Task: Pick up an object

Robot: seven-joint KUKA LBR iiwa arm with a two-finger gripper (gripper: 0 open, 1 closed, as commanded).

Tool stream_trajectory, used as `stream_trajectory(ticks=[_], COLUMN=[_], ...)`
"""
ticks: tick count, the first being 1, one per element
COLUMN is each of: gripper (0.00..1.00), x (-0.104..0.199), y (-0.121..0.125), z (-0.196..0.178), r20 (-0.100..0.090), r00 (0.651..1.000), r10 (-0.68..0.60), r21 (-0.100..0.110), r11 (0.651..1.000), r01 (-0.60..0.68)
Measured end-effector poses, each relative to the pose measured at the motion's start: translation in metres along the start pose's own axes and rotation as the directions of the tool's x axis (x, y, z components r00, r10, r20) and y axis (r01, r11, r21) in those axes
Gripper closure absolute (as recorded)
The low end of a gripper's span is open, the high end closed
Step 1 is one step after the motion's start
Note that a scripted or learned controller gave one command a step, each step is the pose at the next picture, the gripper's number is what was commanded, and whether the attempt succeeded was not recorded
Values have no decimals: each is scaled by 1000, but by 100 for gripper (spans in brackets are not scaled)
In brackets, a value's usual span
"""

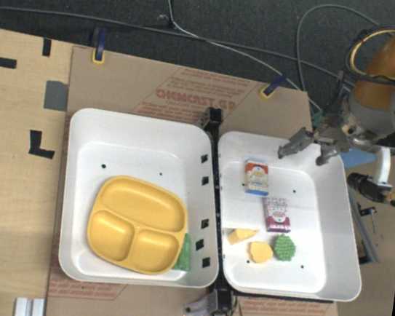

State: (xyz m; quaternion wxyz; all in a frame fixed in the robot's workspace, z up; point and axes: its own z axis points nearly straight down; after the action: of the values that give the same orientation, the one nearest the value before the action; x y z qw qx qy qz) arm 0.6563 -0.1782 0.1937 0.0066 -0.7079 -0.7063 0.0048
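Left bin [77, 172]: holds a yellow 3-compartment tray [138, 223] lying flat, toward the near side, with a green item [185, 253] tucked against the tray's right edge; what that item is cannot be told.

Right bin [333, 233]: holds 5 small things. A red-and-white box [256, 177] lies toward the far side. A maroon packet [276, 214] lies just near of it. A yellow wedge [242, 235], a yellow round piece [260, 253] and a green knobbly piece [283, 247] cluster near the near edge, the last 2 touching or almost so.

Gripper [305, 149]: at the far right corner of the right bin, raised above the rim, its 2 fingers spread apart with nothing between them.

Arm [391, 65]: reaches in from the right, orange band at the far right.

Done: nothing lifted as yet; every thing rests on a bin floor.

Left to do: by my judgement the whole pick remains. Travel over a thing, descend, close, lift. The red-and-white box lies nearest the gripper and stands apart from its neighbours, so it looks the easiest candidate.
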Motion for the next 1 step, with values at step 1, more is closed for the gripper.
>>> stream_trajectory(ticks=[1], gripper=[0], x=[1], y=[3], z=[-10], r20=[3], r00=[1000], r10=[-4], r21=[-15], r11=[1000], r01=[4])
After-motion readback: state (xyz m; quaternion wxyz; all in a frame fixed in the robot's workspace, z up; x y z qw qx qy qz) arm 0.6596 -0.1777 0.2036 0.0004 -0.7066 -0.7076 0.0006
